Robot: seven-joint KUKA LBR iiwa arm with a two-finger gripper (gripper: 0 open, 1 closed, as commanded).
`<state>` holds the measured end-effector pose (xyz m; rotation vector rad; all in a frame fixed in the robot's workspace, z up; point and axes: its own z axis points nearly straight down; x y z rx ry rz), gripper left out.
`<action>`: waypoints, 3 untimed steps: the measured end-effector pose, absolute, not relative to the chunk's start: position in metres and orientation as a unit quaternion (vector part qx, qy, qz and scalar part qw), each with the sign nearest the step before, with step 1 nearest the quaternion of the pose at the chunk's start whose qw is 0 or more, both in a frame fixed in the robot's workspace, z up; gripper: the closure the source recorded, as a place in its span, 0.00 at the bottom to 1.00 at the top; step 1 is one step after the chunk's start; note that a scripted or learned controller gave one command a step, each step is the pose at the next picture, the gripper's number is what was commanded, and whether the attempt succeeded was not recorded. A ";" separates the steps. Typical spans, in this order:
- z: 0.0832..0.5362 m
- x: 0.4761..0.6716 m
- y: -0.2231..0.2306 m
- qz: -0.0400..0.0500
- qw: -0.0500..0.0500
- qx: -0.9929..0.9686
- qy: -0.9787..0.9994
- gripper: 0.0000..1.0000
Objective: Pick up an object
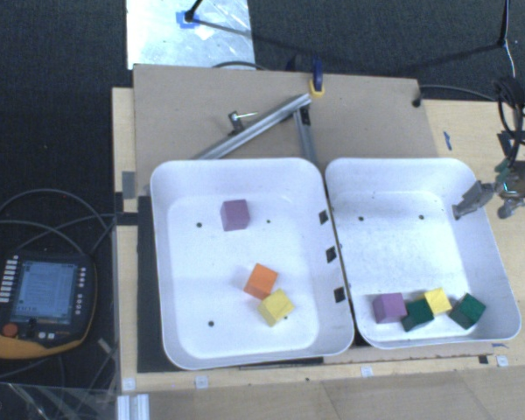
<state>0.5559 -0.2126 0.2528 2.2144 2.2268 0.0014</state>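
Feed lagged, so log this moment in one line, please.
hand at right bin upper right rim | holding nothing | left bin: three blocks | right bin: four blocks

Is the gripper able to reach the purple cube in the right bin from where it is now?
Probably yes. The gripper sits at the right bin's upper right rim, and bare bin floor lies between it and the purple cube. A dark green cube touches the purple cube's right side, which could crowd a finger.

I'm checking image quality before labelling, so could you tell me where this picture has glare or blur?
Camera view: strong glare on the silver sheet at the top; both white bins are bright, nearly washed out; the tool at the right looks soft and blurred.
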 end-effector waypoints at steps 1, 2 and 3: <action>0.253 0.556 -0.213 0.000 0.001 0.705 0.709 0.00; 0.191 0.553 -0.211 -0.001 -0.002 0.706 0.708 0.00; 0.146 0.554 -0.203 -0.001 -0.002 0.706 0.708 0.00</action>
